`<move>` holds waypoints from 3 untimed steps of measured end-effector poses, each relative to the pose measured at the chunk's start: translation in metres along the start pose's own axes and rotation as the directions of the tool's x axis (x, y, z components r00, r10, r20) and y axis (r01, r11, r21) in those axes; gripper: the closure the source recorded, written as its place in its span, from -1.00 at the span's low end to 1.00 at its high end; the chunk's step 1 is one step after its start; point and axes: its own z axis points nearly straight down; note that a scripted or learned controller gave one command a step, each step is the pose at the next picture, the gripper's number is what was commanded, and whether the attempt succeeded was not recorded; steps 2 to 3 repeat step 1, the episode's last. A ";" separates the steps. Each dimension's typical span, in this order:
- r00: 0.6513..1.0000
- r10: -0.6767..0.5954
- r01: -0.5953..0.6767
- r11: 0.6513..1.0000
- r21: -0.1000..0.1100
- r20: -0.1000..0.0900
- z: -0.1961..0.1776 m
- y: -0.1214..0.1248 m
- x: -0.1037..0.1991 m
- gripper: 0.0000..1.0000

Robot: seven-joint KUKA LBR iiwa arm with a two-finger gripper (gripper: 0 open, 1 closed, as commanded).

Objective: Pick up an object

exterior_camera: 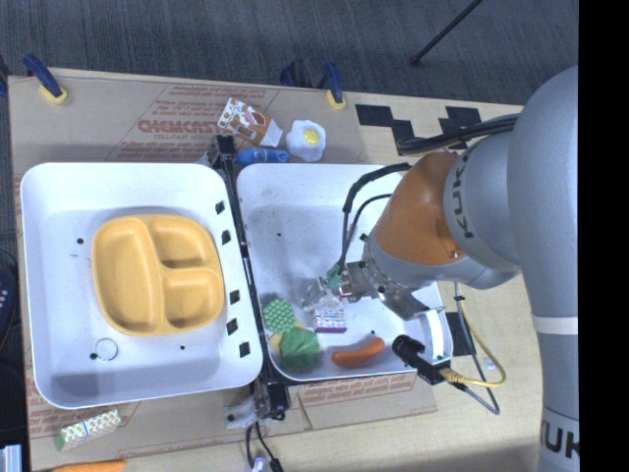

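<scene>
Gripper [334, 288] low inside the right bin [295, 205], toward its near edge, arm reaching in from the right. Jaws: cannot tell, wrist and cabling mask them. Just below it lies a small printed packet [329, 318]; whether touching it or only just above, unclear. Nearby along the bin's near edge: green textured object [279, 315], leafy green item [300, 347], orange carrot-like piece [358, 353]. Left bin [49, 264] carries a yellow divided tray [157, 271], well apart. Step judged: descent onto a pick, nothing visibly held. Next move calls for closing squarely on the packet, then a straight lift clear of neighbours.
</scene>
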 end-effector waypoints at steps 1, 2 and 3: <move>0.989 -0.146 0.146 0.989 -0.005 0.002 -0.101 -0.017 -0.014 1.00; 0.989 -0.146 0.146 0.989 -0.005 0.002 -0.101 -0.017 -0.014 1.00; 0.989 -0.146 0.146 0.989 -0.005 0.002 -0.101 -0.017 -0.014 1.00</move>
